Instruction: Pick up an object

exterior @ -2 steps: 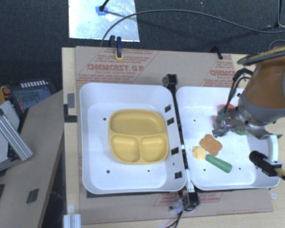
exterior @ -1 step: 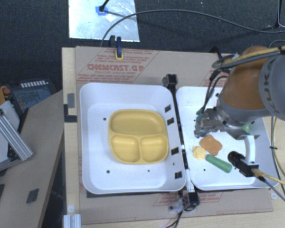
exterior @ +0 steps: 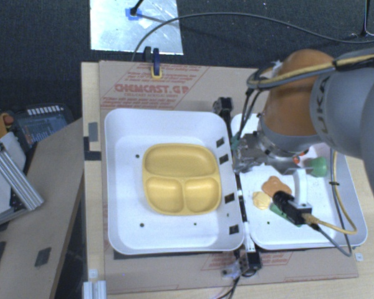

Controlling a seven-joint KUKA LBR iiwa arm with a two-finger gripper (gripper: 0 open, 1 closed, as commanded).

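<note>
My gripper [exterior: 244,157] hangs low over the left side of the right bin [exterior: 349,213], close to the wall it shares with the left bin; the wrist hides its tip. Just below and right of it lie a tan-orange piece [exterior: 276,184] and a small pale yellow piece [exterior: 260,199], touching or nearly touching each other. A green object [exterior: 318,166] lies to the right, partly under the arm. I see nothing between the fingers.
The left bin [exterior: 121,167] holds a yellow divided plate [exterior: 179,178] in its middle. The big grey and orange arm [exterior: 311,104] covers the far half of the right bin. A yellow cable [exterior: 336,229] loops over the right bin's near side.
</note>
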